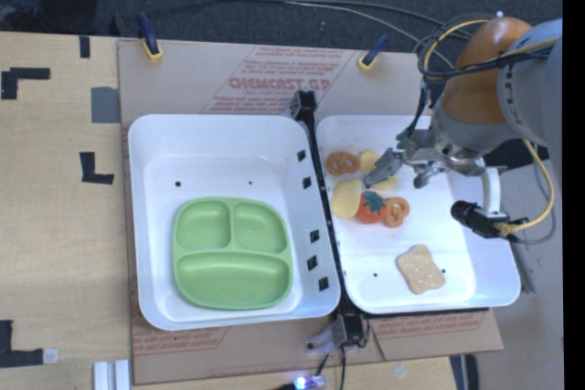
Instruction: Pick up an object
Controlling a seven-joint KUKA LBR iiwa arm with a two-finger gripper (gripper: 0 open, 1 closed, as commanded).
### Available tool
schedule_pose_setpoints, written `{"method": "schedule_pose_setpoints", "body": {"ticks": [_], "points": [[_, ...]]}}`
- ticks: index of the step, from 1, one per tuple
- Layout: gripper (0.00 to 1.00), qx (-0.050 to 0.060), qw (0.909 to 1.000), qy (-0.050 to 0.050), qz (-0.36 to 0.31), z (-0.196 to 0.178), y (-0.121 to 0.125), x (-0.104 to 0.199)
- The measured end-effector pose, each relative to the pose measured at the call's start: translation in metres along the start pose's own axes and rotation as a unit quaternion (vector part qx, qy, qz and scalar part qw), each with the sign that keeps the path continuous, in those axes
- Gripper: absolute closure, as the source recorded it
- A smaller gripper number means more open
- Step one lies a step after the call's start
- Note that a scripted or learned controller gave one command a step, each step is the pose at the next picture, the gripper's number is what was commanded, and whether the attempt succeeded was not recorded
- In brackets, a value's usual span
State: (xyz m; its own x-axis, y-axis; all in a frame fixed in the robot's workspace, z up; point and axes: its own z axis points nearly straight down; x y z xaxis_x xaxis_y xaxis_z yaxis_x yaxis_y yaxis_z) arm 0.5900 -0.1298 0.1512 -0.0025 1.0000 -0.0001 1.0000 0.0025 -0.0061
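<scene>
The right bin (489, 283) holds several toy foods. A brown pretzel (343, 163) lies near the divider, with a pale yellow piece (347, 196) just below it. Next to that piece sit a red tomato (369, 207) and a second orange pretzel (396, 211). A tan bread slice (420, 269) rests alone toward the front. My gripper (403, 173) hangs over the back middle of this bin, just above the tomato group. Its fingers (383, 169) are spread open and hold nothing. Another small yellow piece (369, 161) peeks out beside the left finger.
The left bin (151, 137) carries a green divided plate (233, 253). A black clip rail (315, 196) runs between the bins. The arm's body and cables (484, 96) hang over the right bin's back right corner.
</scene>
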Motion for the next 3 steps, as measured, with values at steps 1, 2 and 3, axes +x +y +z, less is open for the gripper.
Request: {"method": "schedule_pose_setpoints", "body": {"ticks": [1,2,3], "points": [[0.0,-0.004,1.0,-0.001,0.0,0.062,0.002,-0.002],[1.0,-0.003,1.0,0.0,0.0,0.05,0.001,-0.001],[1.0,-0.004,1.0,0.0,0.001,0.008,0.0,0.0]]}}
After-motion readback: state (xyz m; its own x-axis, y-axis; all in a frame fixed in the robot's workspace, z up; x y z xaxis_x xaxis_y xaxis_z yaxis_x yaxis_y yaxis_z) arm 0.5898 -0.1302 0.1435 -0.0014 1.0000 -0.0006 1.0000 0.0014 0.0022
